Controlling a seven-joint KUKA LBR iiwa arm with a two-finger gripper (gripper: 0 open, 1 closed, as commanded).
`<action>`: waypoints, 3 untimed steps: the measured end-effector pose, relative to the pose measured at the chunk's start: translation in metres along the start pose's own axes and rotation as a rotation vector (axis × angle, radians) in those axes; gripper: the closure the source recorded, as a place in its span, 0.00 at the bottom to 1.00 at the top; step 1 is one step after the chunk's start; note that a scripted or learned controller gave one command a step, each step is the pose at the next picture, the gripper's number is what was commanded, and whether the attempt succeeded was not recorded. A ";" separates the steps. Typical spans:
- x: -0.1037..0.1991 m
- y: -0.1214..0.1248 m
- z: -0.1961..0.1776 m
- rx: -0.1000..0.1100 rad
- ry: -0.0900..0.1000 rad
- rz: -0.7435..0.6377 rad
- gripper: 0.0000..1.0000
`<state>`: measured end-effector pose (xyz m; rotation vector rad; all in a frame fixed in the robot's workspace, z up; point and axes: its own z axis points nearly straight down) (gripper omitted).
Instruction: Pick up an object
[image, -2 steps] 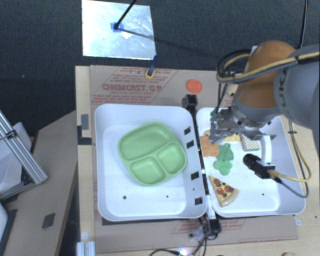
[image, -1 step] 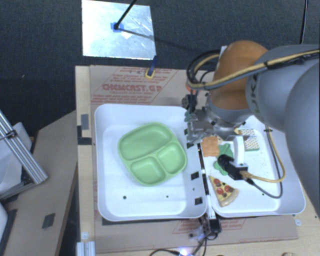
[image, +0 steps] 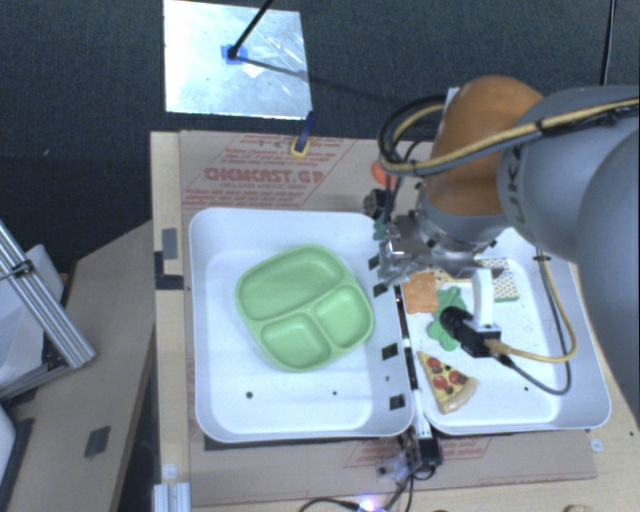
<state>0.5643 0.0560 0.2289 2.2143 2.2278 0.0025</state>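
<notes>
An orange flat piece (image: 420, 293) lies at the near-left part of the right bin (image: 590, 400), close to the wall it shares with the left bin (image: 215, 400). Touching its right edge is a small green toy (image: 452, 300), whose shape is too hidden to name more closely. The gripper (image: 430, 262) sits right above the far edge of the orange piece, under the bulky grey and orange wrist. That wrist covers it from above, so I cannot tell whether it is open or closed, or whether it touches the piece. Nothing can be seen held in it. Nearer the camera, apart from those two, a toy pizza slice (image: 447, 380) lies flat with its point toward the gripper. A pale speckled item (image: 503, 287) lies to the right of the green toy, partly under the arm. In the left bin a green divided plate (image: 305, 307) with three compartments lies near the middle. Both bins sit on a cardboard sheet (image: 260, 172) with red print.
</notes>
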 end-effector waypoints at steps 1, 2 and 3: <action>-0.004 -0.002 0.013 0.002 -0.001 0.005 1.00; -0.006 0.004 -0.005 -0.001 0.000 0.002 1.00; -0.010 0.008 0.013 0.002 -0.001 0.006 1.00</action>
